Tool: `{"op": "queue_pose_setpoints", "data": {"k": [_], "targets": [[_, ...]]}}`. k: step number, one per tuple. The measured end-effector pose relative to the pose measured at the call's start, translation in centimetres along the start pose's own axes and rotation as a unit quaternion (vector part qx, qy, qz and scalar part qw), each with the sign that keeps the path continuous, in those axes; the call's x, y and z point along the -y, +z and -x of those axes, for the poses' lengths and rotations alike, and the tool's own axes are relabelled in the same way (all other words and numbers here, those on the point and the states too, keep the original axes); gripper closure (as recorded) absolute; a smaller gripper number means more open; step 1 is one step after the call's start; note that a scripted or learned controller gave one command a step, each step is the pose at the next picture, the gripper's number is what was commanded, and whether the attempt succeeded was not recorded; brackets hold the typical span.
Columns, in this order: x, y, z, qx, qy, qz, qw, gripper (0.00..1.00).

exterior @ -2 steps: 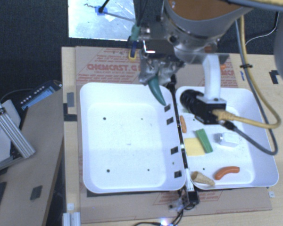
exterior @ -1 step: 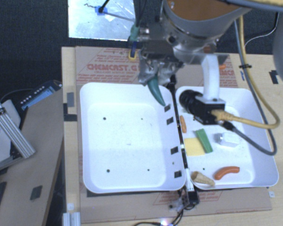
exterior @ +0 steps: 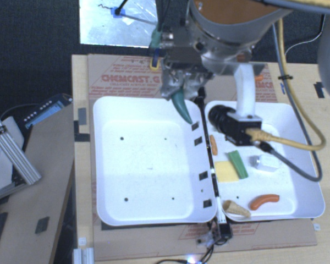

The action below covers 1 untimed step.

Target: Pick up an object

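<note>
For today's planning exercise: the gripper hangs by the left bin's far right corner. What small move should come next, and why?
Probably shift toward the right bin: the gripper sits over the edge of the left bin, while the yellow block, green block and orange sausage lie in the right one.

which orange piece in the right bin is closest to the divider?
The small orange stick, lying alongside the divider. The orange sausage lies farther right, near the front rim.

right bin [exterior: 305, 164]: block [exterior: 226, 172], stick [exterior: 237, 164], sausage [exterior: 263, 201] | left bin [exterior: 107, 164] beside it
</note>
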State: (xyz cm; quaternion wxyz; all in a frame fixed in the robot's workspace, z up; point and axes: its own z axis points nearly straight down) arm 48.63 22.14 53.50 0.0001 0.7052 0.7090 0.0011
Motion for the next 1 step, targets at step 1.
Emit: {"op": "queue_pose_setpoints", "data": {"k": [1], "targets": [[-0.03, 0.0, -0.34, 0.0, 0.0, 0.0, 1.0, 1.0]]}}
